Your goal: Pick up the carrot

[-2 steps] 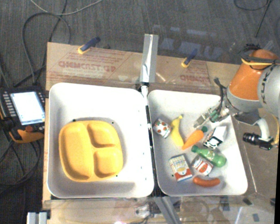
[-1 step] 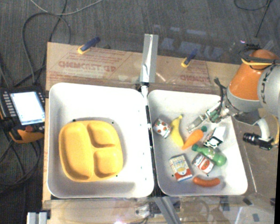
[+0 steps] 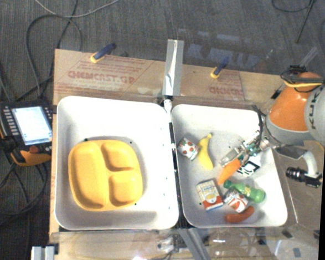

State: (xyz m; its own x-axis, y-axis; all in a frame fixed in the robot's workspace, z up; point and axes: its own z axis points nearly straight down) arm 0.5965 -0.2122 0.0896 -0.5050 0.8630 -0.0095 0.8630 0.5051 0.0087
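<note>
Carrot [image 3: 229, 170] lying tilted in right bin [image 3: 268, 212], beside banana [image 3: 205, 153]. Tool [image 3: 240, 151] low over its upper end (touching, by the look). Grip state impossible to tell.

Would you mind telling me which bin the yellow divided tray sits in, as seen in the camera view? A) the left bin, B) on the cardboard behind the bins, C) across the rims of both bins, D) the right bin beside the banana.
A: the yellow divided tray lies flat inside the left bin, while the carrot and banana are in the right bin.
</note>
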